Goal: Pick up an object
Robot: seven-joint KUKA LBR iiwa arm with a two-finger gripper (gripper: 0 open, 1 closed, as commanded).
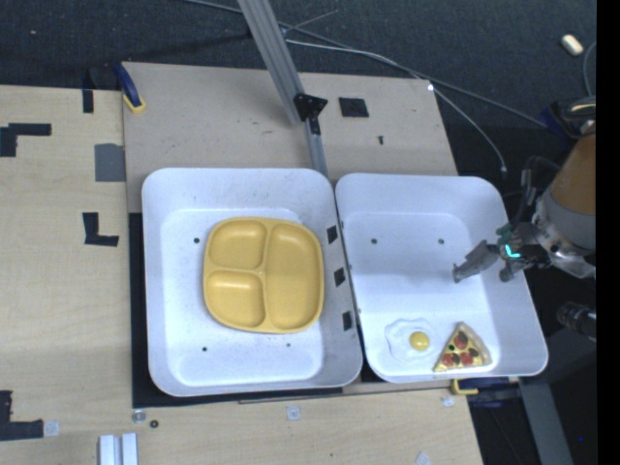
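A toy fried egg [410,340] and a toy pizza slice [463,349] lie side by side at the near edge of the right bin [417,211]. My gripper [489,263] hangs over the right side of that bin, above and to the right of both toys. Its two dark fingers [473,262] are spread apart with nothing between them. The grey arm with its orange band [581,177] comes in from the right edge.
The left bin [174,260] holds a yellow divided plate [263,274] with three compartments. A grey metal pole [276,51] slants across the bench behind the bins. Cables run over the dark floor at the back.
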